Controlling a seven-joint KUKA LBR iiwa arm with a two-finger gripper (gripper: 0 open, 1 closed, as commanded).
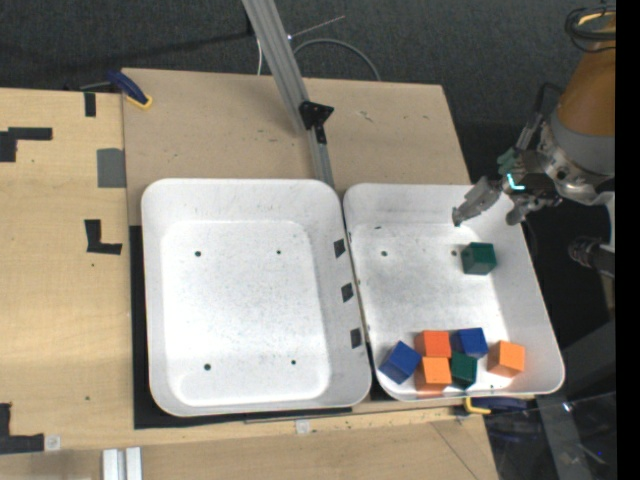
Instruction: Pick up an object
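A small dark green wooden cube (479, 258) sits alone in the right-hand shallow white plastic bin (400, 218), near its far right corner. The grey arm's jaws (492, 206) hang spread and empty just above the cube, which lies slightly toward the bin's near side.

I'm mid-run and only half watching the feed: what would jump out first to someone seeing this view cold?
Probably the cluster of blue, orange and green blocks huddled along the near edge of the right bin, bright against the white. Next, a lone green block sits apart, farther back in that bin. Just above and right of it hangs the arm's hand, with nothing seen between its fingers.
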